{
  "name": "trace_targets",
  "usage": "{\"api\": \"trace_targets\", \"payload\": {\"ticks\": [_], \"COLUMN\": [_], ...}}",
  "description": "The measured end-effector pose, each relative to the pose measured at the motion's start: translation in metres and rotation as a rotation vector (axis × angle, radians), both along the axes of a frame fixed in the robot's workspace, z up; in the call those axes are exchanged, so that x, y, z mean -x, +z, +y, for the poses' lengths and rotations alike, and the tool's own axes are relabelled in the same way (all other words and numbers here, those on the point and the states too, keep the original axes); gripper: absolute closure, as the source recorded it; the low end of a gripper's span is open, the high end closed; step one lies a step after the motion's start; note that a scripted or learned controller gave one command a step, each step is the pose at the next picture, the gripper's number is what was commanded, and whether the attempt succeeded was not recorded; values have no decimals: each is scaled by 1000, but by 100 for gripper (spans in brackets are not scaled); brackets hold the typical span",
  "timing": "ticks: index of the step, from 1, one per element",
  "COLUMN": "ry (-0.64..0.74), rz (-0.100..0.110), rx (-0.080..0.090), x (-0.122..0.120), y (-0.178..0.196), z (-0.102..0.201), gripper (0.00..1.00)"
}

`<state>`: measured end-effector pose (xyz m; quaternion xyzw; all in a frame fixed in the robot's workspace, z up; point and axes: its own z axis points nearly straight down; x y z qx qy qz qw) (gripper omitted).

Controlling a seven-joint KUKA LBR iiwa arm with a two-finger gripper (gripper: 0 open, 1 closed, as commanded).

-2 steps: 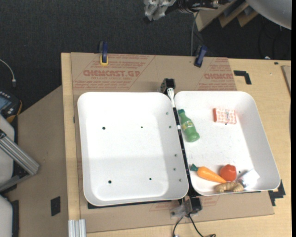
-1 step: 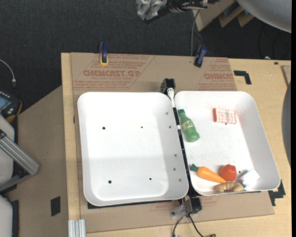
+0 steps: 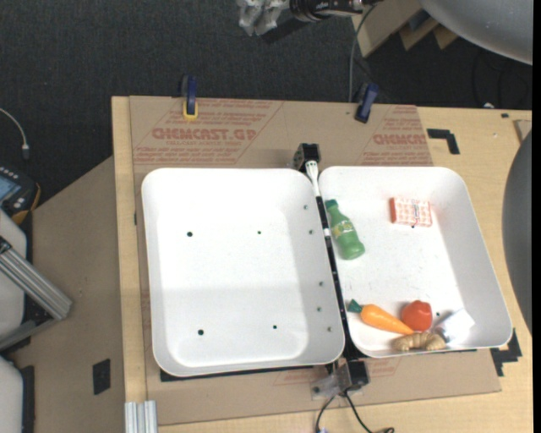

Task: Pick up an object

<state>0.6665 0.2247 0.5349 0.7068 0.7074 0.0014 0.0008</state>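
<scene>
Two shallow white bins sit side by side on a brown board marked with red lettering.

Near edge, right bin (image 3: 473,254): a cluster of four items lies along the near wall. A carrot (image 3: 380,318) with a green top points left toward the seam between the bins. Just right of it, and touching or nearly so, is a red tomato (image 3: 417,315). A knobbly tan ginger root (image 3: 418,342) lies in front of both, against the near rim. A small pale, partly clear item (image 3: 456,322) sits just right of the tomato; what it is cannot be told.

Middle, right bin: a green bottle (image 3: 344,230) lies on its side close to the left wall, cap toward the far side. Farther right, well apart from it, lies a small flat red-and-white patterned packet (image 3: 411,211).

Left bin (image 3: 169,254): a white floor with a few small dark dots.

Far edge: two blue clamps (image 3: 189,95) (image 3: 366,102) grip the board's far side.

Beyond the board, over dark flooring at the top of the view, is the gripper (image 3: 258,17), blurred and well apart from both bins; the set of its fingers cannot be told.
</scene>
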Motion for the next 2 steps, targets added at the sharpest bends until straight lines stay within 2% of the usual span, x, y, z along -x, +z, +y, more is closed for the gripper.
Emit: {"api": "trace_targets", "payload": {"ticks": [2], "ry": [0], "rz": [0], "rx": [1], "x": [0], "y": [0], "z": [0], "gripper": [100]}}
